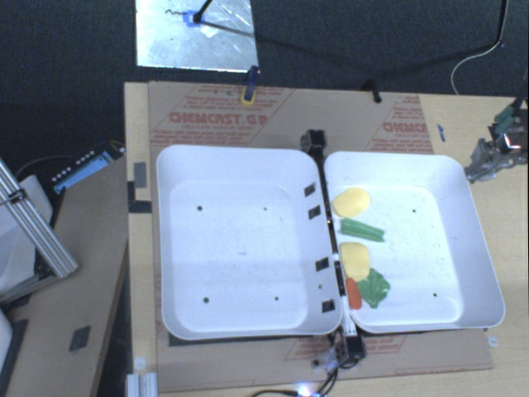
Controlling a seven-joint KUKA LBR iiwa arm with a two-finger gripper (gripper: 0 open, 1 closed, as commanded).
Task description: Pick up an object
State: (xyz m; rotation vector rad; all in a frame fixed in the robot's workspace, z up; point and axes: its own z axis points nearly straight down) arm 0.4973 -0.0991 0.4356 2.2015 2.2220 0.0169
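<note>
Gripper [496, 151] sits at the far right edge of the view, above and just outside the upper right corner of the right bin; can't tell whether it's apart or together, too small and blurred. Nothing seen in it.

Largest first. Dark carpeted floor [66, 56] fills the top and left of the view, well to the gripper's left. Bench [140, 222] w/ a brown cardboard sheet [215, 114] printed in red letters lies under both bins, left of and below the gripper. A lighter wooden table [74, 304] sits at far left, well apart from the gripper.

Left bin [240, 238], white, shallow, is the farther one, well left of the gripper. Right bin [430, 246] is nearer, its top right corner just below-left of the gripper. A black hinge strip w/ clips [331, 246] runs between the two bins.

A shiny metal plate [194, 23] lies on the floor, far up-left of the gripper. A thin white cable [479, 52] loops above the gripper.

Objs, all along the right bin's left wall, well left and below the gripper: upper yellow piece [351, 201]; green stick [362, 229] just under it; lower yellow piece [355, 259]; green leafy piece [376, 286] touching it; small orange piece [353, 293] beside that.
</note>
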